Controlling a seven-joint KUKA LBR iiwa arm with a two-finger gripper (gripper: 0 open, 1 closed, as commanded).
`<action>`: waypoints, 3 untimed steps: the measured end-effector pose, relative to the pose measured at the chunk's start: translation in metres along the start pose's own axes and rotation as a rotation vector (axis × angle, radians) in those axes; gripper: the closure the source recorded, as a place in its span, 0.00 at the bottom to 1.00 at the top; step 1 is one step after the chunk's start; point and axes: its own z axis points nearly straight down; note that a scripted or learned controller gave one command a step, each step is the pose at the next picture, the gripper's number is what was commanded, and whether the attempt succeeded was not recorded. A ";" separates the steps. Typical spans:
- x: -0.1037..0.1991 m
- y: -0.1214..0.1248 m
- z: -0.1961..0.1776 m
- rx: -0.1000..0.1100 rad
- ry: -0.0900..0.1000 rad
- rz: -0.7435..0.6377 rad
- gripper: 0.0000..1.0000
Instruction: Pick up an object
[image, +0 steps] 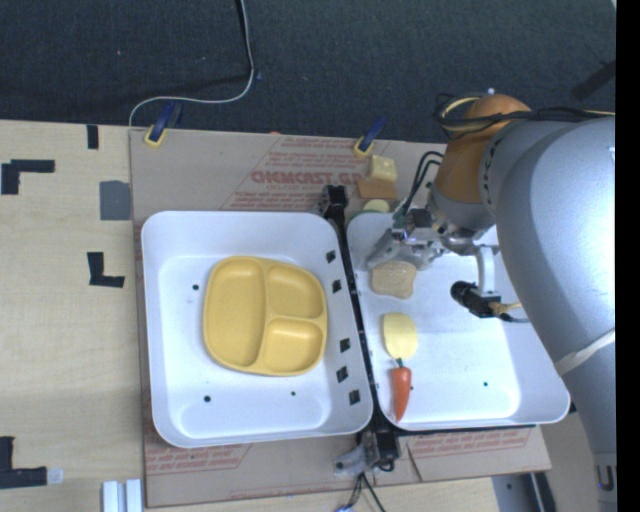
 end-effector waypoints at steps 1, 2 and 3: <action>0.006 -0.021 0.000 0.003 0.000 0.003 0.00; 0.003 0.012 0.000 0.001 0.001 -0.001 0.00; 0.014 -0.068 -0.001 0.004 0.001 0.004 0.00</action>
